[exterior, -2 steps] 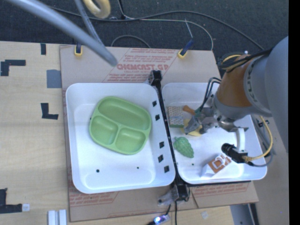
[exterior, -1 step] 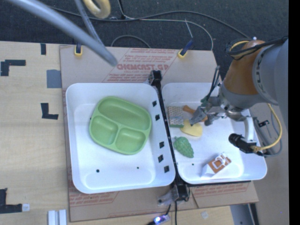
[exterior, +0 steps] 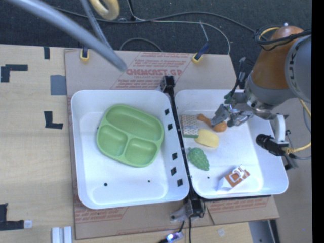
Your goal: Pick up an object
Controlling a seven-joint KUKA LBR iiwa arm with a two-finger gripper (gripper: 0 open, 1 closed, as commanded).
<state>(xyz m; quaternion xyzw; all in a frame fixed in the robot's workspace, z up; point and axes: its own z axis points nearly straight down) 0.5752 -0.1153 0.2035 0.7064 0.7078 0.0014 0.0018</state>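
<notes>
The right white bin [exterior: 263, 181] holds several small items: an orange carrot-like piece [exterior: 212, 123], a pale yellow lump [exterior: 208, 138], a green leafy toy [exterior: 198, 158], a patterned flat card [exterior: 190, 125] and an orange-and-white box [exterior: 236, 176]. My gripper [exterior: 227, 116] hangs low over the bin's upper middle, right next to the carrot piece. Its dark metal fingers point down and left toward that piece. Whether they touch it I cannot make out.
The left white bin [exterior: 86, 186] carries a green divided plate [exterior: 130, 134]. A black divider [exterior: 174, 135] runs between the two bins. The grey and orange arm [exterior: 276, 65] fills the upper right, with cables by it. A grey pole [exterior: 55, 19] crosses the upper left.
</notes>
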